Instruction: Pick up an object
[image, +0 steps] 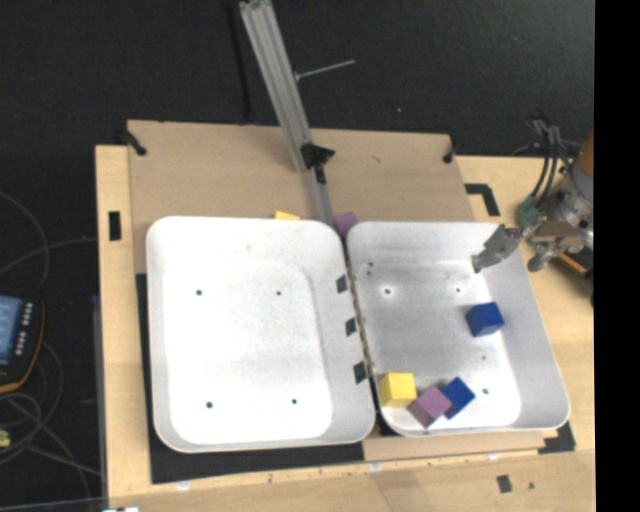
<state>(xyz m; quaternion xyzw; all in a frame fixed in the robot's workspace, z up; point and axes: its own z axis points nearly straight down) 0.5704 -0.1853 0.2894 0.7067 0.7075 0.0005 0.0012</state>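
— Where is our gripper (512, 243)?

— We see it at the right side, over the far right corner of the right bin (420, 250). One grey finger (490, 250) points down and left over the bin. We cannot tell if the fingers are open or closed. We see nothing between them.

— What blocks can we pick?

— A blue block (485, 318) sits in the right bin, near the gripper but apart from it. At the near edge we see a yellow block (397, 387), a purple block (431, 404) and a second blue block (458, 394); the purple and blue ones touch.

— And further out?

— The left bin (240, 330) sits just beside the right one. Behind the bins we see a small yellow piece (287, 215) and a small purple piece (346, 222) on the bench (230, 165).
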